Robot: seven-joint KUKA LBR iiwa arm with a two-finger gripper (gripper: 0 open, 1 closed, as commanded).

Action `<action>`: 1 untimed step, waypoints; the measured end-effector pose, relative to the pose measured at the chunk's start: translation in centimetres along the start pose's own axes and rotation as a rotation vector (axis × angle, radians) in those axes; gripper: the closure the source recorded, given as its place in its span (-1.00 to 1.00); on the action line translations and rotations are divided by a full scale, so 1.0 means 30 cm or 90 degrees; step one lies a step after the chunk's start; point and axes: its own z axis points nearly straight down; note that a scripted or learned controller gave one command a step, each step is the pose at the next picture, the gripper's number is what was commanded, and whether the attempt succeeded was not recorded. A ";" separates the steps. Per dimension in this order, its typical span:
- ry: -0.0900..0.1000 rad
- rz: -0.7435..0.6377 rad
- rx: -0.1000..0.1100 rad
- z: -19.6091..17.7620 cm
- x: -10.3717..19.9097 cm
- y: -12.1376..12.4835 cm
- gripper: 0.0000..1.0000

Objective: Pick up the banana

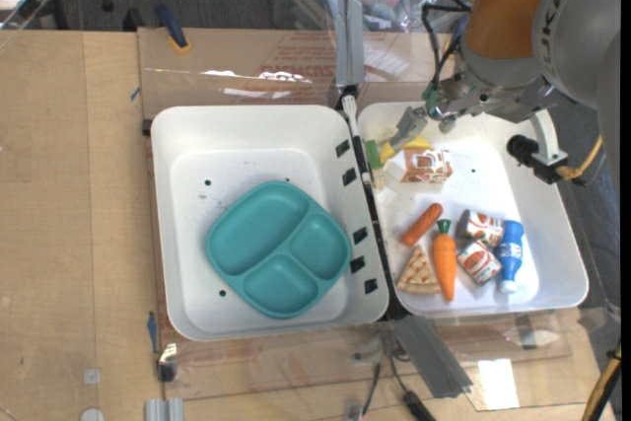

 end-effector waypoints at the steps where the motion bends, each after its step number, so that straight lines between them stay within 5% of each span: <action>1: -0.005 0.051 -0.018 0.234 -0.148 -0.024 -1.00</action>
